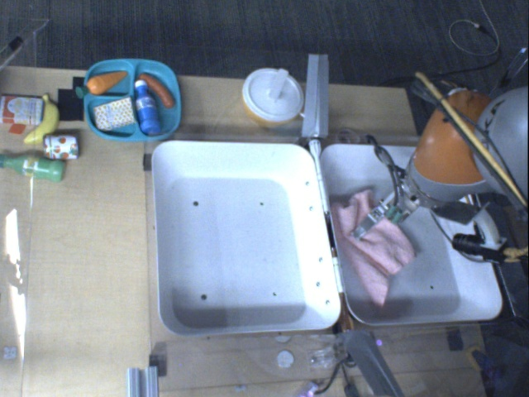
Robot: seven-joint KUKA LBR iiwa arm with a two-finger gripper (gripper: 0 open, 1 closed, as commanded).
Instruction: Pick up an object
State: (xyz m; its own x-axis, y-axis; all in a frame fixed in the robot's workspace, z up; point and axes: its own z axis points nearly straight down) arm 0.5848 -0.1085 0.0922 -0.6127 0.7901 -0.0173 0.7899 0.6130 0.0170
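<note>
step: grasp | gripper (374, 220) on pink cloth (374, 246), right bin (471, 304), 3 o'clock | jaw state: cannot tell | next: likely pinch fold, lift

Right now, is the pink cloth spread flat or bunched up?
Bunched up. The pink cloth lies crumpled in the right bin, with folds and raised ridges across it, and the gripper is at its upper part.

Colours on the bench

Pink cloth (374, 242) in white bin (475, 300); second white bin (235, 222); blue divided tray (169, 98); yellow banana (43, 122); green bottle (35, 167); grey-and-orange arm (463, 143).
</note>
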